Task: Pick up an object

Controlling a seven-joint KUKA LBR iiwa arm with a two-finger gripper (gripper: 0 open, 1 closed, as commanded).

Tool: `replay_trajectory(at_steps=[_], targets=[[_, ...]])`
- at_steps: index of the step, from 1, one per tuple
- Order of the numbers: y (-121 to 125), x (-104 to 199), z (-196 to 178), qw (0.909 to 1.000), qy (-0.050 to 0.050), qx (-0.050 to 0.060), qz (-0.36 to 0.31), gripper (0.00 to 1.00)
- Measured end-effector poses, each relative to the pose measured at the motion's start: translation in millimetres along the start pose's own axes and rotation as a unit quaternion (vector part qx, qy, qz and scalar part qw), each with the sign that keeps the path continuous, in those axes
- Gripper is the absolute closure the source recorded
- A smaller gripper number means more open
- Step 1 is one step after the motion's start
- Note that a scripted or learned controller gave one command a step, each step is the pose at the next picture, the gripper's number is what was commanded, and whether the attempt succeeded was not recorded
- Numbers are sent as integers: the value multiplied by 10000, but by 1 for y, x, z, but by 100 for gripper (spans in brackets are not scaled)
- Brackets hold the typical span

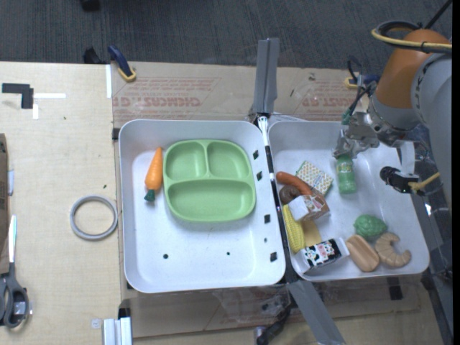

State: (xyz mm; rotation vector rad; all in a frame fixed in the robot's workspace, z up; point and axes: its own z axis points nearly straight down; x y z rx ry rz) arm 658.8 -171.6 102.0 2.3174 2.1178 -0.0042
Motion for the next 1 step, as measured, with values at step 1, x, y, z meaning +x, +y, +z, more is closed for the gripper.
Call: replay_trajectory(at_steps=[1], targets=[[-33, 97, -147, 9991, 12, 1, -425, 100]])
